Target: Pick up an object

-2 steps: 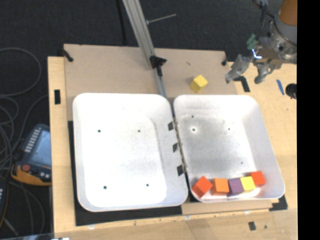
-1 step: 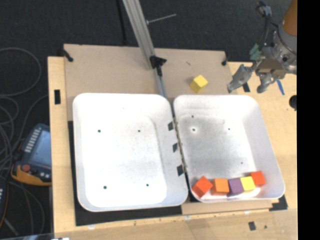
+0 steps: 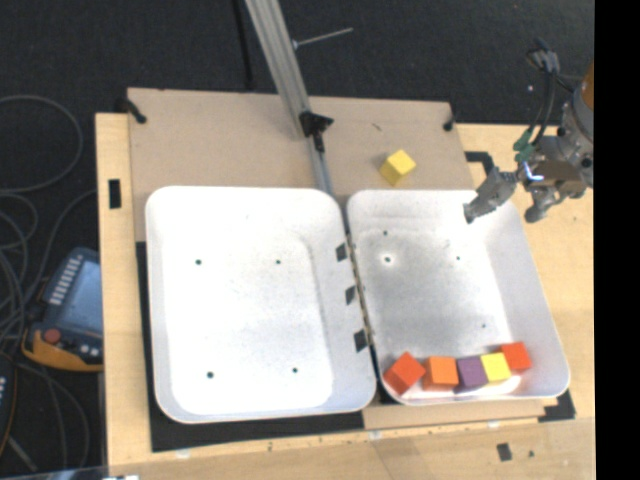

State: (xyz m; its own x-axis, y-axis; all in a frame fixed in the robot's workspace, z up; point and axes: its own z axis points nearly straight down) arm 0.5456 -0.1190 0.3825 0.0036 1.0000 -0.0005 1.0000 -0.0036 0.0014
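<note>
My gripper (image 3: pixel 513 198) hangs at the far right, over the top right corner of the right bin (image 3: pixel 440 278). Its two fingers are spread apart with nothing between them. Along the near wall of that bin lies a row of small blocks: a red-orange block (image 3: pixel 405 371), an orange block (image 3: pixel 441 370), a purple block (image 3: pixel 470 371), a yellow block (image 3: pixel 496 367) and another red-orange block (image 3: pixel 516 356). A separate yellow block (image 3: pixel 397 166) sits on the board behind the bins, well left of the gripper.
The left bin (image 3: pixel 245 298) stands beside the right one, joined by a hinge strip. A metal rail (image 3: pixel 285 68) slants up from the board's back. Cables and a teach pendant (image 3: pixel 70 308) lie off the bench at left.
</note>
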